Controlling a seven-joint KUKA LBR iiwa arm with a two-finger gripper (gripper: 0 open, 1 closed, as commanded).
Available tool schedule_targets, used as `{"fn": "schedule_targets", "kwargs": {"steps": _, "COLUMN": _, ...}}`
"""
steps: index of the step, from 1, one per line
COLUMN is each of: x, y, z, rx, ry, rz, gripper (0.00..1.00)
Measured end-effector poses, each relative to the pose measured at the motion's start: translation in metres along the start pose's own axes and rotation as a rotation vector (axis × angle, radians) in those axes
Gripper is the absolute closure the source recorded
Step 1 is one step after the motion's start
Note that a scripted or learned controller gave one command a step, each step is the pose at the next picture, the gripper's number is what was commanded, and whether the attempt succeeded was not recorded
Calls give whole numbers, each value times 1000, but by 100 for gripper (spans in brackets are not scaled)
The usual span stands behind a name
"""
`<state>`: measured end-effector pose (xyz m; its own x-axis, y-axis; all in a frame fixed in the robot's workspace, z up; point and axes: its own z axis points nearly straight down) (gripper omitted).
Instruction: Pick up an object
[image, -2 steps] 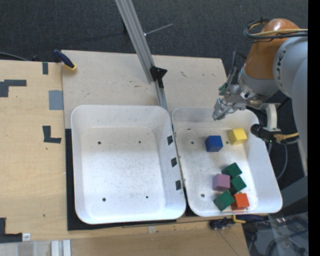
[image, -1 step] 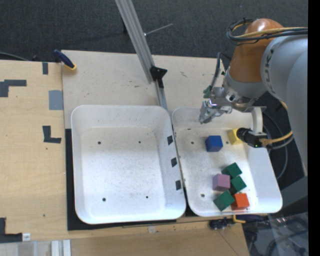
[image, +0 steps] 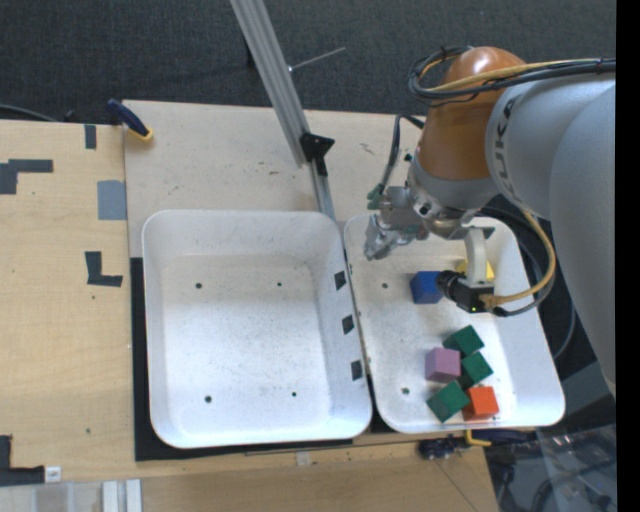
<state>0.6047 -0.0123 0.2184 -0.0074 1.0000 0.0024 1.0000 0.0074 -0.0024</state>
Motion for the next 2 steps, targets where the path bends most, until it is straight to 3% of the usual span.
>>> {"fn": "schedule_targets", "kwargs": {"steps": 2, "x": 112, "y": -54, "z": -13, "rx": 1, "ry": 0, "rz": -1, "gripper": 100}}
